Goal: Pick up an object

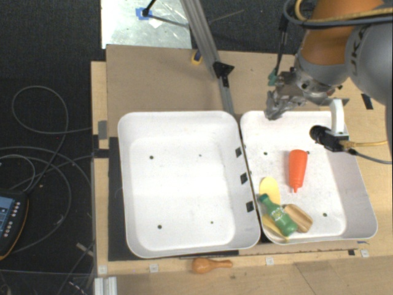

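Carrot (297, 169) lies in right bin (350, 183) on brown bench (153, 78).

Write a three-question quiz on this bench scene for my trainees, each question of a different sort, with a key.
1. True or false: the orange carrot-shaped toy lies in the left bin.
2. Multiple choice: where is the claw? A) over the far edge of the right bin; B) over the middle of the left bin; C) beside the bench's near edge.
3. Fill in: the green bottle lies near the right bin's ____ left corner, beside a yellow piece and a tan piece.

Key: 1. False, it lies in the right bin. 2. A. 3. near.
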Robot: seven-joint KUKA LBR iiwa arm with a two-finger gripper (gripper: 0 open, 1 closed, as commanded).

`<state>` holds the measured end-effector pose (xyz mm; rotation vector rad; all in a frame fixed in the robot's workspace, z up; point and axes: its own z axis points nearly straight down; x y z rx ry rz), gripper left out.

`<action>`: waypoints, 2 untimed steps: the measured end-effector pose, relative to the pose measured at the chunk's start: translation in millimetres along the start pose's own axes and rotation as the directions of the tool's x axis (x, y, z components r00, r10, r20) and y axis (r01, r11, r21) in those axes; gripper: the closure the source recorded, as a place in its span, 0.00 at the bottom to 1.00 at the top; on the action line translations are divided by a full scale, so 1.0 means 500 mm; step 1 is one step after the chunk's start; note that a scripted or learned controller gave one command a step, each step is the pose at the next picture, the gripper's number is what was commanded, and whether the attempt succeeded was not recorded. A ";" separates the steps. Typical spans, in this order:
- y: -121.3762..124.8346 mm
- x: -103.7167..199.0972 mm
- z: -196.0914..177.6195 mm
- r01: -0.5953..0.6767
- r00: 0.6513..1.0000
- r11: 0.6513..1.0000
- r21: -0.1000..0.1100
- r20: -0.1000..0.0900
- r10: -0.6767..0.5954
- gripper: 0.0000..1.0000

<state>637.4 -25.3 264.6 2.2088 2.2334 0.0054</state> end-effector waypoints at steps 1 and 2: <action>-0.004 0.086 0.020 -0.001 1.000 1.000 0.002 0.000 0.001 1.00; -0.026 0.210 0.024 0.000 1.000 1.000 0.003 -0.001 0.000 1.00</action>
